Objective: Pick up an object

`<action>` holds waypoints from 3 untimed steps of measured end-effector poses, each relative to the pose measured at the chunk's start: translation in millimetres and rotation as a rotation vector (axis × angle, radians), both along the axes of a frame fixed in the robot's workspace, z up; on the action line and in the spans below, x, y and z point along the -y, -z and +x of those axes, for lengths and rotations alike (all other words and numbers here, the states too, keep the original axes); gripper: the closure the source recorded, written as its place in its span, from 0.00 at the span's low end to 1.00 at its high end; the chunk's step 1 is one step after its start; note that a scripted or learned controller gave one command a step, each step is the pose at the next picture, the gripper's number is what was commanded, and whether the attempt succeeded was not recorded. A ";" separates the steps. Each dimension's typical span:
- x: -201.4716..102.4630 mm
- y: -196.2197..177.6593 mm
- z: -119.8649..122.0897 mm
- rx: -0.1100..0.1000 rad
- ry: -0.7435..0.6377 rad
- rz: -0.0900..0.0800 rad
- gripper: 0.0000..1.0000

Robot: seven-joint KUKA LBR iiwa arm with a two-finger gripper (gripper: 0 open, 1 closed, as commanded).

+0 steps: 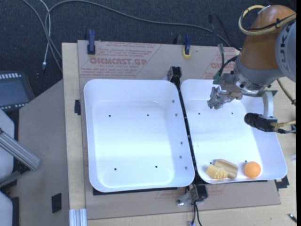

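Orange ball (252, 169), small, round, beside yellow corn (217, 172).

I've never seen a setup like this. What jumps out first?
The big grey and orange arm reaching in from the right, its gripper over the right bin. Then the bright orange ball at that bin's near edge, beside a yellow corn cob and a tan piece.

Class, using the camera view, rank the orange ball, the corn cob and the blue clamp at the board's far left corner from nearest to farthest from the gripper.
From the gripper:
1. Corn cob, right bin's near edge.
2. Orange ball, right of the cob; too close to call against it.
3. Blue clamp, far left corner.
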State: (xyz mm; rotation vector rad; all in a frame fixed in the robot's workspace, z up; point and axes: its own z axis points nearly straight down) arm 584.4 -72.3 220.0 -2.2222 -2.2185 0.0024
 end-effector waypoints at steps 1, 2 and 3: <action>20.1 -86.5 -15.7 0.011 0.029 -0.001 1.00; -26.8 -116.2 3.1 0.006 -0.006 0.001 1.00; -67.7 -107.0 25.7 0.002 -0.005 0.001 1.00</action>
